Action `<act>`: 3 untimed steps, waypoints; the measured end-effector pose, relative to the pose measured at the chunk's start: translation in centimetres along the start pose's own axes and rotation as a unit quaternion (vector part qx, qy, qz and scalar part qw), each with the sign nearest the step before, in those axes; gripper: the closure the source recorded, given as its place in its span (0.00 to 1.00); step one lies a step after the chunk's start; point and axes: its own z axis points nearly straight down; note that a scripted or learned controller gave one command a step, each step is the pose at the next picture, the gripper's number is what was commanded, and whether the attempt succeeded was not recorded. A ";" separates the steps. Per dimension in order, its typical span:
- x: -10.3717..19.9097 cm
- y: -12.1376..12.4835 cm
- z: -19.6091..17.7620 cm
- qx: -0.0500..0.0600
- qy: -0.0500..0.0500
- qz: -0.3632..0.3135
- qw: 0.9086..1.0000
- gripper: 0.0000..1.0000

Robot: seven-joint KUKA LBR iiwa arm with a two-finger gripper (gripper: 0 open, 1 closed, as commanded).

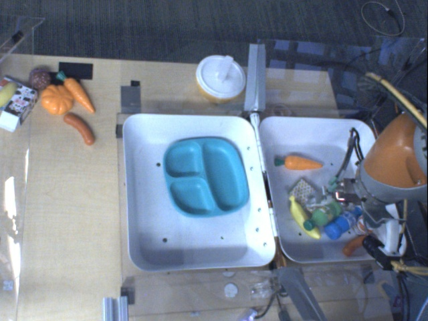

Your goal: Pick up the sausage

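An orange-brown sausage [352,245] lies at the near right of the right bin [304,136], partly hidden under the arm. My gripper [338,194] hangs low over the pile in that bin, just above and left of the sausage, over a green piece [322,216] and a blue piece [337,226]. Nothing can be made out held in it. A second reddish sausage [80,129] lies outside the bins on the bench at the far left.
The right bin also holds a carrot [301,162], a yellow piece [299,214] and a speckled block [302,189]. A blue divided plate [204,176] sits in the left bin [144,243]. A white lidded cup [221,77] stands behind the bins. Toy vegetables [63,97] lie at the far left.
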 end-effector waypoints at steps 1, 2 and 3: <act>2.7 5.8 0.6 0.008 0.001 -0.024 1.000 0.00; 3.0 6.2 -0.7 0.005 0.004 -0.026 1.000 1.00; -2.9 -0.4 0.6 0.011 0.001 -0.088 0.996 1.00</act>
